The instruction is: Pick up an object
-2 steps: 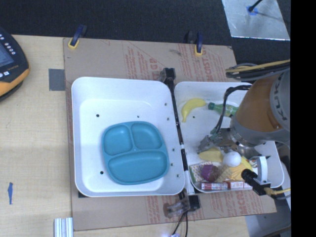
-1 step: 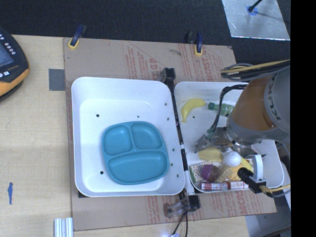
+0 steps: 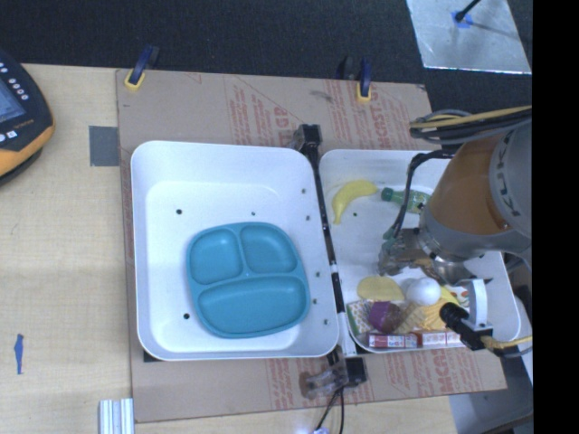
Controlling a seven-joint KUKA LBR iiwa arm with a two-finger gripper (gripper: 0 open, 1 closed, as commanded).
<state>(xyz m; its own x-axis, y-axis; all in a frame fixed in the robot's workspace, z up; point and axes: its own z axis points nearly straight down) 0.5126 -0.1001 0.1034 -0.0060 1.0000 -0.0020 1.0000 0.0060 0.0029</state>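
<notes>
The right bin [image 3: 355, 172] holds several small objects: a yellow banana [image 3: 351, 194] at its far left, a green bottle [image 3: 403, 197] partly hidden by the arm, a pale yellow piece [image 3: 380, 288], a white egg-like ball [image 3: 422, 291], a purple item [image 3: 384, 315] and a red and white packet [image 3: 412, 339] along the near wall. My gripper [image 3: 404, 257] hangs low over the middle of this bin, just above the yellow piece and the white ball. The wrist hides its fingers.
The left bin [image 3: 163, 179] bears a blue divided plate [image 3: 247, 278]. A black clamp [image 3: 309, 137] sits between the bins at the far side. A yellow and black handset [image 3: 18, 107] lies at the bench's left edge. Cables [image 3: 466, 120] run over the arm.
</notes>
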